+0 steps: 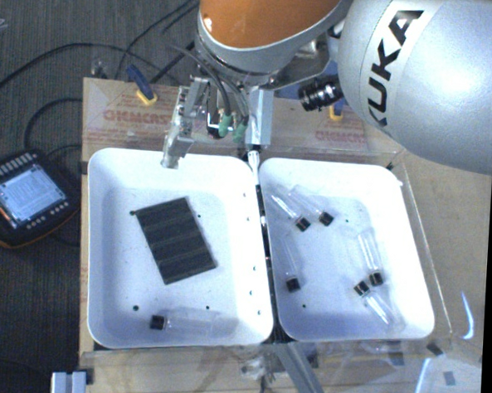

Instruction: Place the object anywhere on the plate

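Camera view: two shallow white bins were seen side by side on the table. In the left bin [101, 249] a dark ribbed plate [175, 239] lay flat and skewed near the middle. A clear vial with a black cap [184, 319] lay on its side near that bin's front edge, well apart from the plate. Several similar clear vials [299, 210] lay scattered in the right bin [408, 268].

The vial was judged to be light, rigid, smooth and apt to roll; glass or plastic could not be told. A hold across the middle of the clear barrel, at right angles to its long axis, was judged most secure.

The arm [420, 69] was extended from the right, wrist downward, with the gripper [208, 143] positioned over the rear edge of the left bin. The jaws were seen parted, with nothing between them.
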{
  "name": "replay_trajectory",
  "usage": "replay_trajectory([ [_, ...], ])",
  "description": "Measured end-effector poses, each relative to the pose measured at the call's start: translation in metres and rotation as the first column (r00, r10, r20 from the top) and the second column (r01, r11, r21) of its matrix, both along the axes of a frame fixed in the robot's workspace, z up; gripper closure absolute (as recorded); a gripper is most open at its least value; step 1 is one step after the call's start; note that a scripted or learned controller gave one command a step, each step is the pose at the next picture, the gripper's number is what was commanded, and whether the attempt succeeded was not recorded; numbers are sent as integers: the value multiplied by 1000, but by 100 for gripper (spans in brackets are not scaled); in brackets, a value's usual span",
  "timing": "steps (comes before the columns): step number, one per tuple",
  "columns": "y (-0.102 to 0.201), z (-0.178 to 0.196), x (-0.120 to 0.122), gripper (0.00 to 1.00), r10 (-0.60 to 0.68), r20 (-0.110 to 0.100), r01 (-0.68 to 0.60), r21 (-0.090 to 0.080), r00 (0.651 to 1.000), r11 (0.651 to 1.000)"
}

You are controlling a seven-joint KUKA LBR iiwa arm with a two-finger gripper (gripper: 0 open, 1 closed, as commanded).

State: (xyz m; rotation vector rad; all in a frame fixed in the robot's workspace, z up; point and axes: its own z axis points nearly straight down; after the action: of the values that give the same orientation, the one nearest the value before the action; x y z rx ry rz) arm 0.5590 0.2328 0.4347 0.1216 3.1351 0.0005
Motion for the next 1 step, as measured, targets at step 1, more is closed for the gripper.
replay_trajectory([
  [1, 0, 0, -27, 100, 94, -2, -94, 0, 996, 996],
])
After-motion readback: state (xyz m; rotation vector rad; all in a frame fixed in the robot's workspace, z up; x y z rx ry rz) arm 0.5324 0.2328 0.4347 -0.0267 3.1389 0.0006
